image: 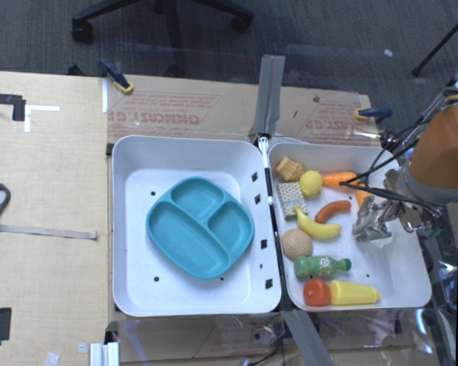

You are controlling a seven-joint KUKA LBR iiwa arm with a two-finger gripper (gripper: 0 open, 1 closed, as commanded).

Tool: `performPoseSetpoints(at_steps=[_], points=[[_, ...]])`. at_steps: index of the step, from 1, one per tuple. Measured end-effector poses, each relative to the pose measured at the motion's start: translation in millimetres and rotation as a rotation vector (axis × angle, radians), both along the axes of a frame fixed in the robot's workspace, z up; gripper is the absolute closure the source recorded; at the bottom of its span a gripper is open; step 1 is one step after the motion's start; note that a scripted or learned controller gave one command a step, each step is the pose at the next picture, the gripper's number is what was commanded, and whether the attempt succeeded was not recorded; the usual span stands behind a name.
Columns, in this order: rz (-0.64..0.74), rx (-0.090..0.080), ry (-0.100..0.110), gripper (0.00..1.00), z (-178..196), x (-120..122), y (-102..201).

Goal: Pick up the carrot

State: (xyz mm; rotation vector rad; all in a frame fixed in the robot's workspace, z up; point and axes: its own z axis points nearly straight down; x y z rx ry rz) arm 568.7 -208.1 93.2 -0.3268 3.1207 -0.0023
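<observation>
The left bin (pixel 122 235), well away from the jaws on their left, holds a blue divided plate (pixel 200 227) lying flat. In the right bin (pixel 405 286), going rightward toward the jaws: a brown waffle-like piece (pixel 289 168) and a speckled cracker block (pixel 291 197) near the divider, a tan round ball (pixel 296 243) below them, then a lemon (pixel 311 183), a banana (pixel 317 226), a green bottle (pixel 322 265), a tomato (pixel 316 292) touching a yellow container (pixel 353 293), and a red sausage (pixel 332 211). The carrot (pixel 338 178) lies on the bin floor by the far wall, just right of the lemon, up and to the left of the jaws and apart from them. The gripper (pixel 371 225) hangs over bare bin floor right of the sausage; its jaws are released, with nothing between them.
</observation>
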Motion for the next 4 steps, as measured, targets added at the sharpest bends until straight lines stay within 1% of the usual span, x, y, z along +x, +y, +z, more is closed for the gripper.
performPoseSetpoints(at_steps=[1, 2, 3, 4], points=[[-0.045, 0.002, -0.004, 1.00, 1.0, 62.7, 21.5], [0.144, -0.001, -0.001, 1.00, 0.7, -14.0, 21.0], [0.145, -0.001, -0.001, 0.00, 0.7, -14.0, 21.2], [-0.097, 0.001, -0.002, 0.00, 0.2, 20.9, 5.5]])
